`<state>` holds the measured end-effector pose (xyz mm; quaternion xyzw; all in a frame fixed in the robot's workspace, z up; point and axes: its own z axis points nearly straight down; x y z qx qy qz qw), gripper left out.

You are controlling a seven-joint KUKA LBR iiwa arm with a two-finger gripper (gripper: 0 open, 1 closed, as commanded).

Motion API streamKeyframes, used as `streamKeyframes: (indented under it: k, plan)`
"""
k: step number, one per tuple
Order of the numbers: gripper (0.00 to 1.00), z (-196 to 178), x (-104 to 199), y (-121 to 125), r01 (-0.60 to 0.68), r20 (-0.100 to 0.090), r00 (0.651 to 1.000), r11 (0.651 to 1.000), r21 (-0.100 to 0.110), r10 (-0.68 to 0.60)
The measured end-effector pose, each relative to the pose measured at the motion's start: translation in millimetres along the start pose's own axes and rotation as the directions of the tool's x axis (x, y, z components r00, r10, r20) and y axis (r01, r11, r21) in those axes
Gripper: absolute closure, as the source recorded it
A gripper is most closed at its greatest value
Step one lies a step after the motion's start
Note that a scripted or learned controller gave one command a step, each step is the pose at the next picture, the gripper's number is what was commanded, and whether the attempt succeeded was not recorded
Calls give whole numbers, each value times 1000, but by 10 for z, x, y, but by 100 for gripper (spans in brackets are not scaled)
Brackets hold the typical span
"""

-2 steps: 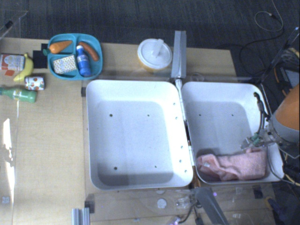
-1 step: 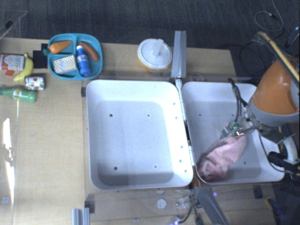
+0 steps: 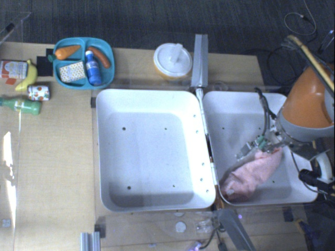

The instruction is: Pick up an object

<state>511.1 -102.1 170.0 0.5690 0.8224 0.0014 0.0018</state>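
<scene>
Pincer (image 3: pixel 263 144) touches soft, rumpled pink cloth (image 3: pixel 251 174); smooth white bin (image 3: pixel 230 109).

Both bins (image 3: pixel 149 101) are plain white, dotted with a few small dark holes, and a soft pink cloth (image 3: pixel 251 174) lies in the right one. The arm (image 3: pixel 309 101) is grey with a bright orange band. On the pale wooden bench (image 3: pixel 47 182) there is a blue tray (image 3: pixel 107 69), a white-lidded yellow cup (image 3: pixel 172 60), a yellow banana (image 3: pixel 27 76) and a green bottle (image 3: pixel 22 105).
</scene>
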Motion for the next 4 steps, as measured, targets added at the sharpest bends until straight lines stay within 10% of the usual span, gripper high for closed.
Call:
streamKeyframes:
  k: [1, 2, 3, 4]
  plan:
    - [0, 483, -667, -288, -147, 0, 989, 989, 2, 147]
    - [0, 800, -134, 236, -91, 5, 996, 996, -10, 91]
    - [0, 821, -399, 893, -319, 3, 948, 948, -6, 319]
    - [0, 423, -1075, 722, -306, 2, 952, 952, 0, 306]
